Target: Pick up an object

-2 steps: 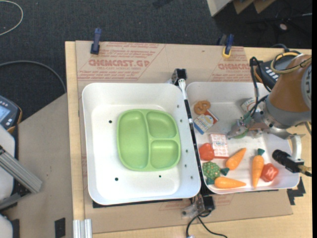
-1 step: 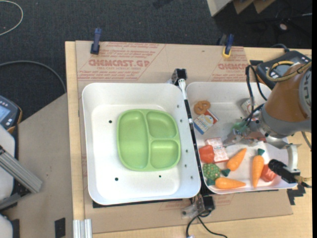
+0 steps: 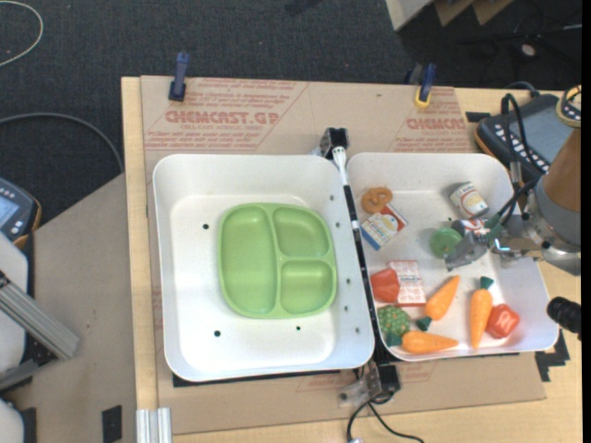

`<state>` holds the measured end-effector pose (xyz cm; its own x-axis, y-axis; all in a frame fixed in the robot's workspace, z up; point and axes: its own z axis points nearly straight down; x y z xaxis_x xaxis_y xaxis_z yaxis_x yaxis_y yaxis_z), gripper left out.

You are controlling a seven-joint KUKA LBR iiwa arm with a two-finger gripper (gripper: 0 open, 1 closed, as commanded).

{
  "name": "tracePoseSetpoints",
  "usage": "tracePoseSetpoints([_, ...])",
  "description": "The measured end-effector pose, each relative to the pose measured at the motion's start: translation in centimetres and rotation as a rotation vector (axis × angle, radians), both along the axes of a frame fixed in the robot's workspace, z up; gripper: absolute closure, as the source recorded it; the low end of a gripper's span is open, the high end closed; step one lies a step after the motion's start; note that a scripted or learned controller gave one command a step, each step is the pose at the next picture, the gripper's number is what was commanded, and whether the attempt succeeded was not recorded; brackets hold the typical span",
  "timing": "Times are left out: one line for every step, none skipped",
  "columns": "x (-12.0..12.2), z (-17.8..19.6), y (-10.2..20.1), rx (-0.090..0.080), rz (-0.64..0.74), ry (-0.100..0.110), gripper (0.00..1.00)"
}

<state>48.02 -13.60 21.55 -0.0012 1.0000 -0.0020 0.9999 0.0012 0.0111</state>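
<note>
The right bin (image 3: 434,162) holds several toy foods. My gripper (image 3: 468,245) reaches in from the right and sits low, right beside a round green object (image 3: 444,241); I cannot tell whether it touches it. A small tin can (image 3: 469,197) lies just behind the gripper. In front of it are an orange carrot (image 3: 443,296), a second carrot (image 3: 479,313) and a red pepper (image 3: 503,322). A red and white packet (image 3: 398,282), a small white and blue box (image 3: 381,228) and a brown pretzel (image 3: 376,197) lie on the bin's left side.
The left bin (image 3: 175,247) holds a green divided plate (image 3: 276,259). A broccoli piece (image 3: 393,321) and a third carrot (image 3: 428,343) lie at the right bin's front edge. A black divider strip (image 3: 349,210) runs between the bins. Cables and a device (image 3: 517,132) sit at the far right.
</note>
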Motion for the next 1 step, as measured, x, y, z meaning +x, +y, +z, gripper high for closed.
tracePoseSetpoints([0.01, 0.34, -0.02, 0.000, 0.000, 0.007, 1.00])
